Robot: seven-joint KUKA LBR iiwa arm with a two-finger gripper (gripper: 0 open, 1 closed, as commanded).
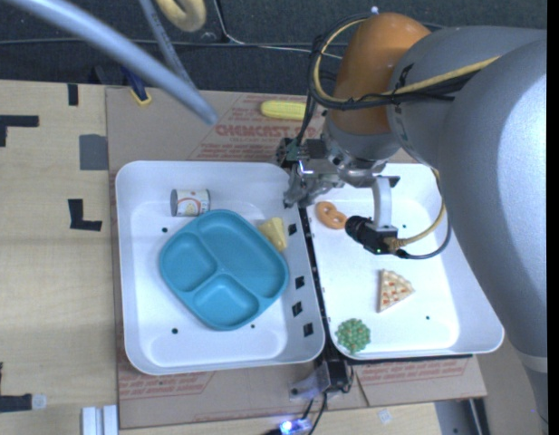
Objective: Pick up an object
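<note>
The arm (460,116) reaches in over the far edge of the right bin (460,329), and its gripper (306,181) hangs low above the divide where the two bins meet, near their far corners. Whether the gripper is released or clenched cannot be told from this view; nothing shows held in it.

Several things could be picked. In the right bin a small orange pretzel (331,215) lies near the far left corner, just beside the gripper. A pizza slice (394,290) sits toward the middle, and a green broccoli piece (353,334) lies near the front left corner. In the left bin (139,270) a blue divided plate (223,267) fills the middle, a small can (190,202) lies on its side toward the far edge, and a yellow wedge (275,233) rests against the right wall, touching the plate's rim.

The step in hand looks like the approach, with the pick itself not yet done. The pretzel and the wedge are the nearest candidates. The next move likely calls for centring over one of them, clear of the bin walls, then descending straight and closing.
</note>
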